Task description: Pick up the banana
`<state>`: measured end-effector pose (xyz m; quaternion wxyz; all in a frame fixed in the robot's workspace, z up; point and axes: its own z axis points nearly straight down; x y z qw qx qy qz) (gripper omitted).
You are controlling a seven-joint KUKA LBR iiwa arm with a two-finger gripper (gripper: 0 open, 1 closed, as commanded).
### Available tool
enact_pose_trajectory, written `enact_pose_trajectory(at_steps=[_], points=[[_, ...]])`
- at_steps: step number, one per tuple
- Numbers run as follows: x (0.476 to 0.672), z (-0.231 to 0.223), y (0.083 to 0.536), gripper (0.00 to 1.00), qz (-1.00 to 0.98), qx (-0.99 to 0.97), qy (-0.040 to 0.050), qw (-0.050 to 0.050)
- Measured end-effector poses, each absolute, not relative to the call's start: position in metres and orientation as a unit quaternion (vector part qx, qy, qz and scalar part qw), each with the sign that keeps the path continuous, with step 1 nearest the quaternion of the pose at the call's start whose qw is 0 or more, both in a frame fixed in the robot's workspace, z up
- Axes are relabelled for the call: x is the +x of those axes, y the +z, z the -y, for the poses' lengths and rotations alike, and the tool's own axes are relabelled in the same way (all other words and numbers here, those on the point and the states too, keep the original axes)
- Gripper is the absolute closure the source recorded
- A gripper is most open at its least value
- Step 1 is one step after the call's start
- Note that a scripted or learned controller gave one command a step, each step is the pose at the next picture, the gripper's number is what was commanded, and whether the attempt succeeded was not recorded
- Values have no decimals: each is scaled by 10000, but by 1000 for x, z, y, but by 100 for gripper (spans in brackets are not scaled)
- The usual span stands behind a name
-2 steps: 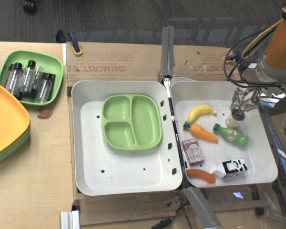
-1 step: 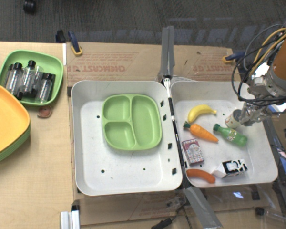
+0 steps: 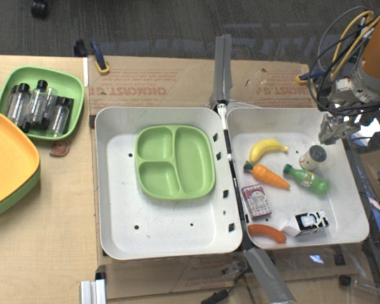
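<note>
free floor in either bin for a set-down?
Left bin: bare strip below the green divided plate, another along its left wall. Right bin: crowded; banana, carrot, green bottle, card box, sausage, and small carton cluster there. Small bare patch between bottle and carton.

Right bin (image 3: 358,230) contains a banana (image 3: 268,148) near its upper middle, a carrot (image 3: 266,175) just below it, a green bottle (image 3: 306,178), a small can (image 3: 313,157), a red card packet (image 3: 257,201), a sausage (image 3: 266,233) and a black-and-white carton (image 3: 311,221). Gripper (image 3: 334,130) hangs over the bin's upper right corner, apart from the banana. Left bin (image 3: 114,227) holds a green divided plate (image 3: 175,161).
</note>
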<state>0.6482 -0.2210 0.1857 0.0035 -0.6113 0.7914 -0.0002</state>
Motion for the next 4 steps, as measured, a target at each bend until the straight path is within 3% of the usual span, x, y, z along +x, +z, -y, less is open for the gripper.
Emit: enact_pose_trajectory(at_steps=[1, 2, 3, 4], points=[[630, 222, 145, 100, -7851, -6192, -99, 91], [580, 221, 159, 100, -7088, -7054, 6, 20], [648, 223, 143, 100, -6784, -7346, -96, 61], [660, 190, 168, 100, -5386, -8426, -2, 33]])
